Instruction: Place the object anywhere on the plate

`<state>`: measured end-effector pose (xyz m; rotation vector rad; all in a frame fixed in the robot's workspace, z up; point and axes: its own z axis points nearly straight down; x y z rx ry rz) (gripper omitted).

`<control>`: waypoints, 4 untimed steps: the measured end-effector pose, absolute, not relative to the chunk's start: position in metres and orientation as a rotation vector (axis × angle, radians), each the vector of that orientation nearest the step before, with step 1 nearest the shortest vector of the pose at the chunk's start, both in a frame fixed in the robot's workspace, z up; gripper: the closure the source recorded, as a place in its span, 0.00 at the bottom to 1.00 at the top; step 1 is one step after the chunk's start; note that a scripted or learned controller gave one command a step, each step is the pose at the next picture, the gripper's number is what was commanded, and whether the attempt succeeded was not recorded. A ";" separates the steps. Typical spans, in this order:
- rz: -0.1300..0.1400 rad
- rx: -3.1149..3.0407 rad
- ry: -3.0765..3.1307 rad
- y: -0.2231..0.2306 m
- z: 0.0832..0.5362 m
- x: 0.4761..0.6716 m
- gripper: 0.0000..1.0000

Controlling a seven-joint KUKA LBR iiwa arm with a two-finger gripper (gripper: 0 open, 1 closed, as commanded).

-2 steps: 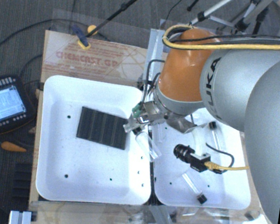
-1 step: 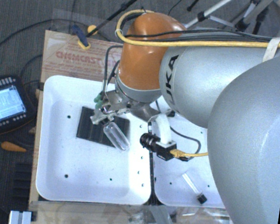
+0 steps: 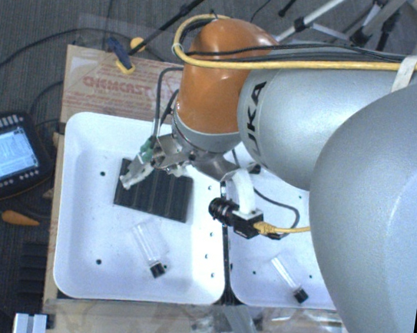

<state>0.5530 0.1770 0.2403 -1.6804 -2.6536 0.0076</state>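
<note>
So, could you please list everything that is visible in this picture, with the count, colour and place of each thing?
bins: two, white, side by side on the bench
plate: one, black and ribbed, in the left bin's upper half
clear tube with black cap: one, in the left bin, below the plate
second clear tube with black cap: one, in the right bin
handheld controller: one, black with a lit screen, on the floor left of the bench
cardboard sheet: one, brown with red print, behind the left bin
arm: one, grey with an orange band, reaching in from the right
gripper: one, over the plate's upper left corner
</note>
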 end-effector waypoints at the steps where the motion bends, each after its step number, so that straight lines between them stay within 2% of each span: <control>1: 0.014 -1.678 -2.654 0.177 0.247 0.553 1.00; 2: 0.006 -1.653 -2.674 0.217 0.397 0.496 1.00; 3: 0.007 -1.449 -2.783 0.220 0.269 0.484 1.00; 4: 0.006 -1.448 -2.784 0.220 0.269 0.484 0.00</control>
